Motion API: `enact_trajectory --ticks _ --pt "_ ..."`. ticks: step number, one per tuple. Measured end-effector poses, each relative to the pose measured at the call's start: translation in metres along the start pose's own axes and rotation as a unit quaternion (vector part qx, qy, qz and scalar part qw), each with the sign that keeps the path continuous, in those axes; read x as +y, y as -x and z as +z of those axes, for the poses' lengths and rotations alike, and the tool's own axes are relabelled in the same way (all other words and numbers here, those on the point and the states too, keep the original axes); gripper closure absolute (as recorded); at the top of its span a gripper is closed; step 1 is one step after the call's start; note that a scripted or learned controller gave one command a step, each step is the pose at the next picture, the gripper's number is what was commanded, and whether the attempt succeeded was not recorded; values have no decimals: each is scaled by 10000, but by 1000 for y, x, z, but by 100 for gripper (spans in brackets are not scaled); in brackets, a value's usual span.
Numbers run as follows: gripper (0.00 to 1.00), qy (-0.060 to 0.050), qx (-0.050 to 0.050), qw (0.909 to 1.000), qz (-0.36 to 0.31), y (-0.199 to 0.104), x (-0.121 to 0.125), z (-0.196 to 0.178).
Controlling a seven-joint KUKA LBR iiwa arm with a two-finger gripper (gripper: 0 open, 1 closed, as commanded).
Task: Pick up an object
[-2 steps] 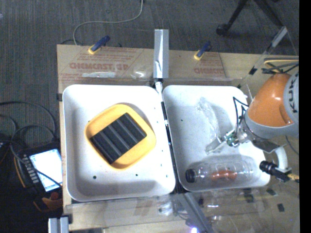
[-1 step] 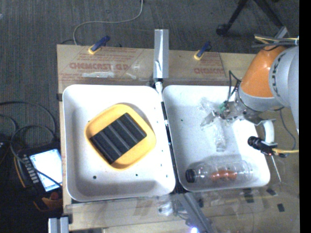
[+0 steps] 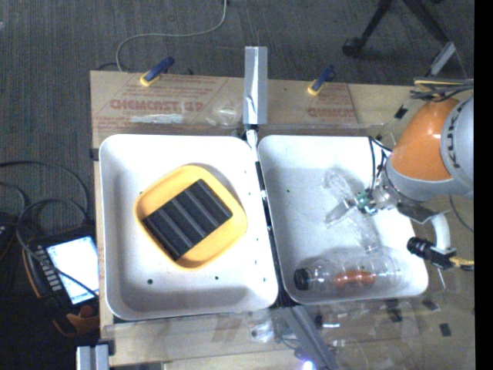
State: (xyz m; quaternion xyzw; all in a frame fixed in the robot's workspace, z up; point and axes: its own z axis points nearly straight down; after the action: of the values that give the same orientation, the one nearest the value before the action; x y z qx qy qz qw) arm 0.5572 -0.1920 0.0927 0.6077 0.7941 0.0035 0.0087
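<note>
Bottle [image 3: 348, 276], clear plastic with a dark cap at its left end and something orange inside, lies on its side along the near wall of the right bin [image 3: 296, 206]. Above it in the same bin lies a crumpled clear plastic piece [image 3: 339, 195], near the middle and toward the right. The end effector [image 3: 368, 203] is low over the right bin, just right of that clear piece, at the tip of the arm [image 3: 431, 149] that reaches in from the right with its orange band. How far it is open cannot be told, and nothing can be seen held in it.

The left bin [image 3: 123, 168] holds a yellow tray-like object [image 3: 192, 214] with a black ribbed top, turned at an angle and lying near the bin's centre. Both bins sit side by side on the desk [image 3: 169, 102], touching along their inner edges. Two blue-and-yellow clamps [image 3: 156, 71] grip the desk's far edge. A tablet [image 3: 73, 264] lies on the floor to the left.
</note>
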Motion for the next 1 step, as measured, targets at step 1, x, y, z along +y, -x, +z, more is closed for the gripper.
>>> enact_trajectory --ticks 1 --pt "0 -162 70 9982 569 35 78 5"
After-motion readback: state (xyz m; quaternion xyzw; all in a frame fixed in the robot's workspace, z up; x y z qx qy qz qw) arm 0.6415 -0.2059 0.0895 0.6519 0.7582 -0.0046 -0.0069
